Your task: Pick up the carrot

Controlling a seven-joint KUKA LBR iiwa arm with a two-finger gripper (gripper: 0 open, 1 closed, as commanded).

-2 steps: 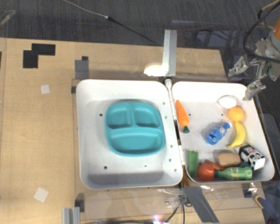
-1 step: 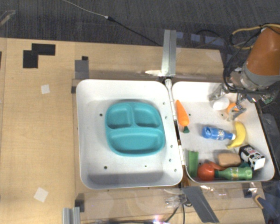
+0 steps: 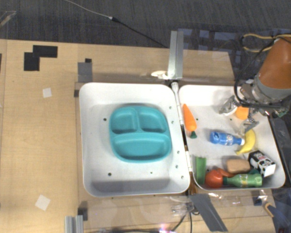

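The carrot point(image 3: 189, 119) is orange with a small green tip. It lies along the left wall of the right bin point(image 3: 203, 95), pointing up and down in the view. My gripper point(image 3: 239, 114) hangs over the upper right part of that bin, well to the right of the carrot and apart from it. Its silver fingers point(image 3: 226, 106) stand open, and a small round orange fruit point(image 3: 242, 112) sits between them on the bin floor. The carrot lies free, with nothing touching it.
Below the gripper lie a blue bottle point(image 3: 225, 138) and a banana point(image 3: 247, 141). Along the bin's front edge are a green block point(image 3: 200, 168), a red tomato point(image 3: 214, 177), a green bottle point(image 3: 243, 180), a bread roll point(image 3: 238, 165) and a black-and-white cube point(image 3: 263, 163). The left bin point(image 3: 94, 169) holds a teal divided plate point(image 3: 139, 132).
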